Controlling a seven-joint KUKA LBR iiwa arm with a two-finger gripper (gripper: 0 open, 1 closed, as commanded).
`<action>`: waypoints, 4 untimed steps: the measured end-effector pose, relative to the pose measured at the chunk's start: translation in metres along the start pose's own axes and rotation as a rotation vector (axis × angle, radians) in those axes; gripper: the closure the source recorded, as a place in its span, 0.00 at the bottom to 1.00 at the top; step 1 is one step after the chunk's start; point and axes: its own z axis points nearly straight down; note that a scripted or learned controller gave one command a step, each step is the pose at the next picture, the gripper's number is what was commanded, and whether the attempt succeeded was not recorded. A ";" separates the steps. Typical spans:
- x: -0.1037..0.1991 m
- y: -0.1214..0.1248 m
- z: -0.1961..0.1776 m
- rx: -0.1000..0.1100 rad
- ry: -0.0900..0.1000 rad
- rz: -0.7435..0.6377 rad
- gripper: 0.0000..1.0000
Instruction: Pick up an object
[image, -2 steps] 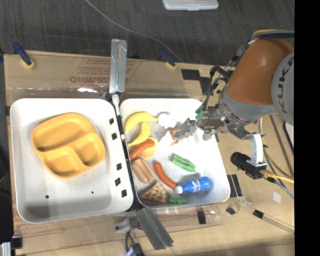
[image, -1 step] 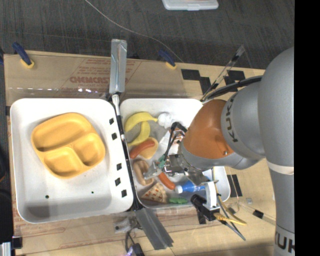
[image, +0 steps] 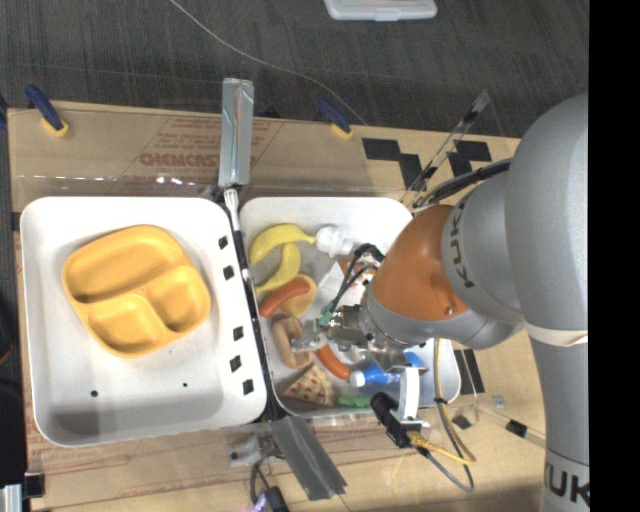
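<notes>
Over the right bin (image: 300, 207) the arm bends down steeply, its end effector (image: 337, 335) buried among plastic toy food: curved banana (image: 275, 250), hotdog (image: 287, 295), pizza wedge (image: 310, 385). Can't tell its grip. Left bin (image: 60, 400) holds a glossy yellow divided tray (image: 135, 288).

Red lettering reading "CHEMCAST" is showing on the brown paper sheet (image: 180, 140) behind the bins; "KUKA" letters are showing on the arm (image: 540, 250).
</notes>
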 end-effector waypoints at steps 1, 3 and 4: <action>0.003 0.005 -0.016 -0.013 0.005 -0.006 1.00; 0.064 0.038 -0.101 0.006 -0.005 0.117 0.00; 0.090 0.039 -0.095 0.005 -0.007 0.279 0.00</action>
